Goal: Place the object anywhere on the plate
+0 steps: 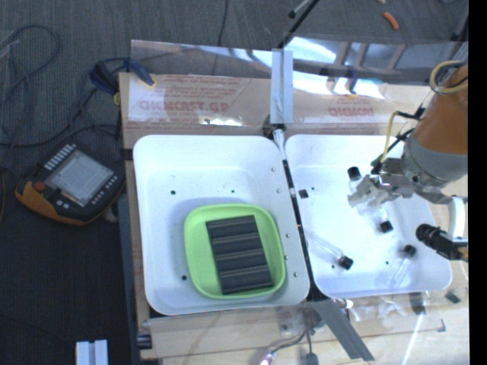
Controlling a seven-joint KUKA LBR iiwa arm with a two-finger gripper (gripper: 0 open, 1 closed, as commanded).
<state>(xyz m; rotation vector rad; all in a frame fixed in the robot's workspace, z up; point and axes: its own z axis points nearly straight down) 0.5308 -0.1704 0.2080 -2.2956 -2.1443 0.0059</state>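
Block, dark and ribbed, lies flat on the green plate in the left bin, well apart from my gripper, which hangs over the right bin; I cannot tell whether it is open or closed, and nothing shows in it. Reddish print runs along the board behind the bins, too blurred to read. I count two bins, one plate, one block, and at least four black-capped vials scattered in the right bin.
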